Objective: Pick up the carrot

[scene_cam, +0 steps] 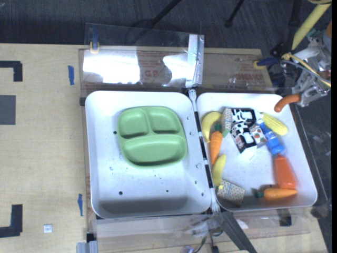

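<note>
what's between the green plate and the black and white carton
In the camera view: the bins' rims, then a banana and a carrot between the green plate and the carton.

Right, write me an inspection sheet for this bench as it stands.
Surface: wooden bench bearing left bin and right bin, side by side.
Job's things: carrot along the right bin's left wall; second carrot near its front edge.
Clutter: green divided plate in the left bin; banana, corn cob, black-and-white box and orange bottle in the right bin.
Grippers: gripper over the right bin's far right corner; small orange object by it, grip unclear.
Cables: yellow hose above the wrist.
Surroundings: dark floor.
</note>
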Motion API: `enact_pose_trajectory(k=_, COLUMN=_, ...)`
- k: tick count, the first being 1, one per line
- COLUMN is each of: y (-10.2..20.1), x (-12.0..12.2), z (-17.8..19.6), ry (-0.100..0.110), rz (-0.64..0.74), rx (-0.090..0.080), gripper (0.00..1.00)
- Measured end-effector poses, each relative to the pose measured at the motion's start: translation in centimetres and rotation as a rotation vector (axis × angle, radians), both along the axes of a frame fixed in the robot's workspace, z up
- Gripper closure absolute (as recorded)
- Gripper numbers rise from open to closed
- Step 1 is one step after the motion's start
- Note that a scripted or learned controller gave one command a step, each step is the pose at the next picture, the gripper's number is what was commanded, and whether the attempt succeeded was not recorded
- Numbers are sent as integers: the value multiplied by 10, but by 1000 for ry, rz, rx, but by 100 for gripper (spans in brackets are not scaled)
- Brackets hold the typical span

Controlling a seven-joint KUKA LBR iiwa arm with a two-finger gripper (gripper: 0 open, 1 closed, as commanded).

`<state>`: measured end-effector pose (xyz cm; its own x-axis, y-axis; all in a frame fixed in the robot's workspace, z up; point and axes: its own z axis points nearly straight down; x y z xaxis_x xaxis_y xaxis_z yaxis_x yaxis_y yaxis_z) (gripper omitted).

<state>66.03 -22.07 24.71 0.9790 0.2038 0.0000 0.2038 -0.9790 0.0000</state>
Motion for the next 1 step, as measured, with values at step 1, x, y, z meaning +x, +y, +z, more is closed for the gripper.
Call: enact_pose_trajectory(k=1, y=0, x=-1, z=-7, ry=3, rz=0, rx=1, gripper=100)
